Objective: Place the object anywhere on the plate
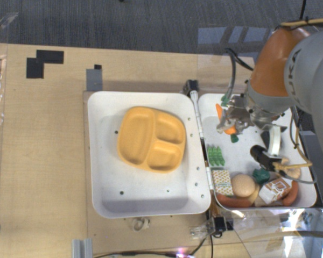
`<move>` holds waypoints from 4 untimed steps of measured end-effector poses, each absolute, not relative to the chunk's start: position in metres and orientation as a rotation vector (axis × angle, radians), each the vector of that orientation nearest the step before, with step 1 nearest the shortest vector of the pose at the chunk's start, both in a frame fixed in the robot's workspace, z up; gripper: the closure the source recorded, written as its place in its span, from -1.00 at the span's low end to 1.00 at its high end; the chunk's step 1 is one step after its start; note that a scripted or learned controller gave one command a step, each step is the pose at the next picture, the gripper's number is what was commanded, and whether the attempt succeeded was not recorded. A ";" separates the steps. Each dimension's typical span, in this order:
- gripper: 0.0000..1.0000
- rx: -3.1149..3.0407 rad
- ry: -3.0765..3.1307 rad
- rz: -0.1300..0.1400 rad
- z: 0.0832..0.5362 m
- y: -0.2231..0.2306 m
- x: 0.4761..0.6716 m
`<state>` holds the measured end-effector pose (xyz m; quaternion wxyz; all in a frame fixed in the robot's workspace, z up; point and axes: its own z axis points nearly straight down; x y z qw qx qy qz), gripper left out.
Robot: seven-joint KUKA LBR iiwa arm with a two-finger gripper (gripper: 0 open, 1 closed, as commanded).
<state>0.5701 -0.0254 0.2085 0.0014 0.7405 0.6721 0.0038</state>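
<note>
The gripper (232,123) hangs over the far part of the right bin (242,160), with an orange carrot (219,112) and a small green piece just beside it. Whether the jaws pinch anything I cannot tell; the arm (290,63) hides them. The yellow plate (151,138) lies in the left bin (102,160).

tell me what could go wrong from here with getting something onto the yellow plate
The tool sits low in the right bin beside a small orange piece, so it may close on nothing. The other items are crowded together at the bin's near end, where a grab could catch two. The plate lies in the other bin, across the divider.
</note>
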 end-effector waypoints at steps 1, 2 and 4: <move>-1.00 2.330 2.101 0.006 0.208 -0.030 0.569; 1.00 2.317 2.107 0.011 0.219 -0.029 0.571; 1.00 2.356 2.080 0.008 0.183 0.145 0.588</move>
